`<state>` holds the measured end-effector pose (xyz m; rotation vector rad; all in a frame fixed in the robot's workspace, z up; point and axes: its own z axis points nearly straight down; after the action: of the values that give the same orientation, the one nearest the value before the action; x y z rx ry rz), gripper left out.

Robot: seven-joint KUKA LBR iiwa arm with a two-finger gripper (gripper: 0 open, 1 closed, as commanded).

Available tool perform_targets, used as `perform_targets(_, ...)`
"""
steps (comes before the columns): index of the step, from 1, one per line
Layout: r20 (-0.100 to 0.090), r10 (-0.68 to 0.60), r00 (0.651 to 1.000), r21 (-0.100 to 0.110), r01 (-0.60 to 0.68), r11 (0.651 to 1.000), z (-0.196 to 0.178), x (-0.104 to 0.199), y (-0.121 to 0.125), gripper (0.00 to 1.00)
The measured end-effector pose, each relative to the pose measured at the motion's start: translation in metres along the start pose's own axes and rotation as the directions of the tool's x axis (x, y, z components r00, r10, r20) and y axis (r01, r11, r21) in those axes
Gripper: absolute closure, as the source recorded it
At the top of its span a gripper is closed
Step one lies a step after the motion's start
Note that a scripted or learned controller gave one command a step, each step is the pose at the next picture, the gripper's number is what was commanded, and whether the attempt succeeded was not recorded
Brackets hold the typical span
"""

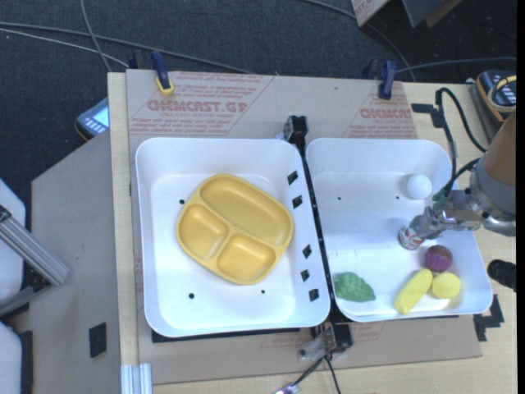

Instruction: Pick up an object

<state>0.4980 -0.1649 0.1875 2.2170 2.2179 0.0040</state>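
White right bin [361, 158], gripper [413, 236] low inside it.
You have nothing lifted yet: purple ball [438, 258] sits just beside the gripper; finger state can't be told.

Bright, even light is falling from above, and the two white bins are glowing almost to the point of washing out; the left bin [156, 245] is losing detail along its floor. Soft, short shadows are lying just under the yellow divided plate [235, 227] on its lower side. The dark carpet beyond the table [123, 220] is staying dim and grainy. The gripper [418, 232], to the right of the plate, is looking slightly blurred. Straight edges are bowing faintly toward the corners.
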Motion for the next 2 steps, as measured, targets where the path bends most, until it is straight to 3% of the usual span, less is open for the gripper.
perform_targets(1,0.0,-0.001,1.0,-0.002,0.001,1.0,-0.054,0.0,0.002,1.0)
perform_targets(2,-0.003,-0.006,1.0,0.003,0.006,1.0,-0.055,0.049,0.037,1.0)
